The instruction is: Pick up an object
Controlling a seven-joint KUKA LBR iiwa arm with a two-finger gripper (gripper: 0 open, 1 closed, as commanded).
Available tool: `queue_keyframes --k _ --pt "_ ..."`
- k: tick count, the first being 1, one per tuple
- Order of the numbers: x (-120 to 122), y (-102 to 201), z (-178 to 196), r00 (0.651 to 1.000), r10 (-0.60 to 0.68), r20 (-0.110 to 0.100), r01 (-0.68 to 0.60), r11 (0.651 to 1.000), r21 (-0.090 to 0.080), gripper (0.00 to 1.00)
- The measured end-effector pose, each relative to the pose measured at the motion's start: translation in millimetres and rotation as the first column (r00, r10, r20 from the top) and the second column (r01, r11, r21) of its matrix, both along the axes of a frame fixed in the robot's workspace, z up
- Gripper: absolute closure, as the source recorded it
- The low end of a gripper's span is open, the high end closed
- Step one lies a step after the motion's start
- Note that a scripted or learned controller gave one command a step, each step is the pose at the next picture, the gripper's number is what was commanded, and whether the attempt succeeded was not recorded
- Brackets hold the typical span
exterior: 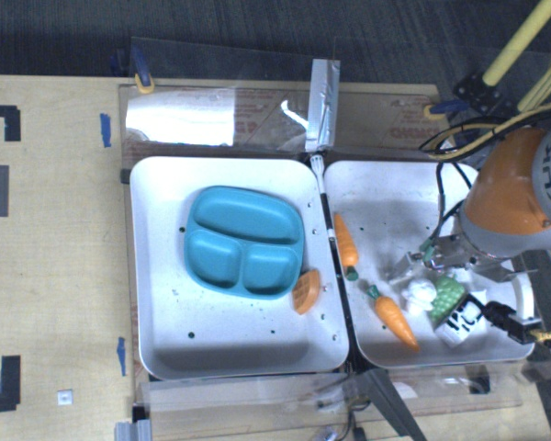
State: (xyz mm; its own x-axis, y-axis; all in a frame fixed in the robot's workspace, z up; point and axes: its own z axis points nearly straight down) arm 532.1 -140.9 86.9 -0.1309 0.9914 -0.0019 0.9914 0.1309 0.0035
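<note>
We take this for a robotics lab: two white bins [156, 246] on a taped wooden desk [55, 246], loose cables [459, 136], dark carpet [211, 7] behind.

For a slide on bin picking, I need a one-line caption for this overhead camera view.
KUKA arm's gripper lowered into the right bin among two toy carrots; blue divided tray in left bin.
</note>
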Motion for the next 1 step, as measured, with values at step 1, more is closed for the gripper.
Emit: queue_keyframes --k 1 --pt "-47.2 -40.0 0.6 1.000 -0.006 0.008 0.006 1.000 0.004 0.00"
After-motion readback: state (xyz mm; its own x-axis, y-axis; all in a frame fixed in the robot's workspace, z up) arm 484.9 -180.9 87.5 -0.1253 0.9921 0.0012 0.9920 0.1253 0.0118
